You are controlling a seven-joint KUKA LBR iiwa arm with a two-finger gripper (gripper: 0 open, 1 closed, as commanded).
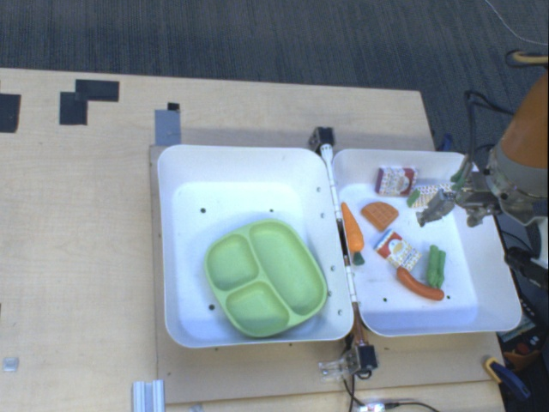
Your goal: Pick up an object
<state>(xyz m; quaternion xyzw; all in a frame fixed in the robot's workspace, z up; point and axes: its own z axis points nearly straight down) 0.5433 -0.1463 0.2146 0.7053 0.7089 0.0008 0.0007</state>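
Observation:
Several toy foods lie in the right bin (489, 312). An orange carrot (351, 230) rests along its left wall. An orange wedge (379, 215) and a red and white packet (395, 180) sit further back. Near the front are a red, white and blue packet (399, 250), a green pod (436, 266) and a red sausage (420, 285). My gripper (453, 215) hovers over the right bin's back right part, just right of a small green and white piece (420, 197). It is open, with nothing between its fingers.
A green divided plate (266, 277) fills much of the left bin (184, 230). A black clamp (322, 136) sits at the back where the two bins meet. The arm's orange band (525, 131) enters from the right edge.

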